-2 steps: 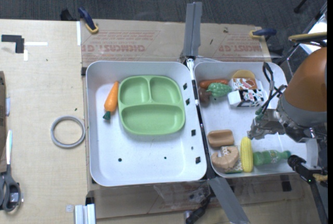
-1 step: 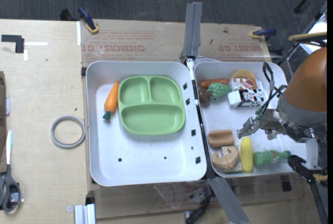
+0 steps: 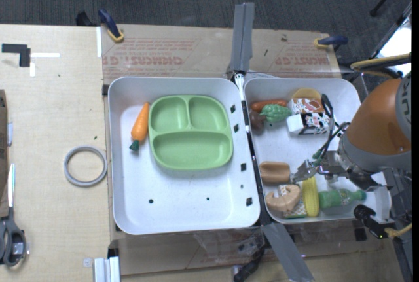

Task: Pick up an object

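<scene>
The corn cob (image 3: 310,196) is the object nearest the jaws and the likeliest pick, though the task names no particular thing. It lies in the right bin (image 3: 350,92), toward the near wall, with its long axis running roughly from the far side to the near side of the bin. On its left it touches a sandwich-like piece (image 3: 284,199); on its right a green bottle (image 3: 342,197) lies crosswise, close against it.

The jaws (image 3: 305,173) hang just above the far end of the cob, between it and a brown bread roll (image 3: 275,172) to the left. Whether they are spread or pressed together I cannot tell: the metal parts there are small and blurred. Nothing is visibly pinched between them.

The relation that matters is this: the cob lies just toward the near wall from the jaws, almost beneath them, so a short shift that way and a descent would probably suffice. A grasp across the cob's narrow width looks best, but the neighbours on both sides leave little room.

Farther back in the same bin lie a red sausage (image 3: 268,105), a green leafy toy (image 3: 275,114) and a small carton (image 3: 308,114). The left bin (image 3: 196,209) holds a green divided plate (image 3: 190,131) and a carrot (image 3: 139,124), well apart from the arm (image 3: 383,123).
</scene>
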You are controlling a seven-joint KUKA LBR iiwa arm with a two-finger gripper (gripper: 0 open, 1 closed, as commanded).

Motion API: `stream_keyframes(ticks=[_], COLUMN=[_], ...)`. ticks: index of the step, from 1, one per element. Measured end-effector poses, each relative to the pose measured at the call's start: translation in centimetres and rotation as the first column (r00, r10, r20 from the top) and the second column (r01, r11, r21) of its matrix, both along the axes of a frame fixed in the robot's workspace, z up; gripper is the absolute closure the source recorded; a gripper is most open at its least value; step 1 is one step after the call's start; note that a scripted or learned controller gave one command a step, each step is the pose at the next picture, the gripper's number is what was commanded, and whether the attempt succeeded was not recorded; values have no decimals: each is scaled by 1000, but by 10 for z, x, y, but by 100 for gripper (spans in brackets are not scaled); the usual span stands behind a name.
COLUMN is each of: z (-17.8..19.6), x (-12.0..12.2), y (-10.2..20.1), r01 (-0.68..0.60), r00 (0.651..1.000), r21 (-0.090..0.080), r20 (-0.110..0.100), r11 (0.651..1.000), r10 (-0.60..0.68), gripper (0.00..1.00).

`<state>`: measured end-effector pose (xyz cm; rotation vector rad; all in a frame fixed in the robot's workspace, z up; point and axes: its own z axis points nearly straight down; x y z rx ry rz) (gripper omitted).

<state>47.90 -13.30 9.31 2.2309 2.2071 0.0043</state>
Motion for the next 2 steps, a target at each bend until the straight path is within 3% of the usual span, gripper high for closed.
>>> stream_keyframes(ticks=[1, 2], z=[8, 115], x=[0, -1], y=[0, 75], r01=[1, 93], r00=[1000, 996], r21=[2, -1], r20=[-2, -7], r11=[1000, 996], r10=[-1, -93], gripper=[100, 100])
